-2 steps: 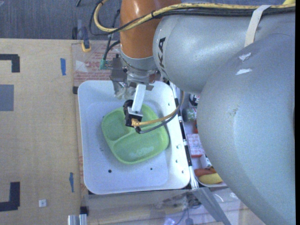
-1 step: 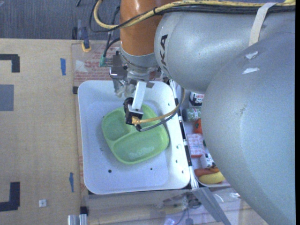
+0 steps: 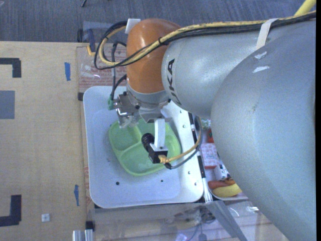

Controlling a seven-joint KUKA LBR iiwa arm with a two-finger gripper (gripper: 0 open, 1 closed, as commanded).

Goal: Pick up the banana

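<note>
Bench top (image 3: 40, 134) is pale tan board; black bracket-shaped marks (image 3: 12, 67) near its left edge, top and bottom, with a grey patch (image 3: 6, 104) between them; two short blue tape strips (image 3: 67, 72) further right. White bin (image 3: 100, 174) sits flat on it mid-view, corners rounded; second bin (image 3: 228, 199) just beside it on the right, mostly covered, only a sliver showing.

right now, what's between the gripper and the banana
In the camera view, the gripper sits over a green divided plate; between it and the banana lie the plate's right side and the white rims where the bins meet.
</note>
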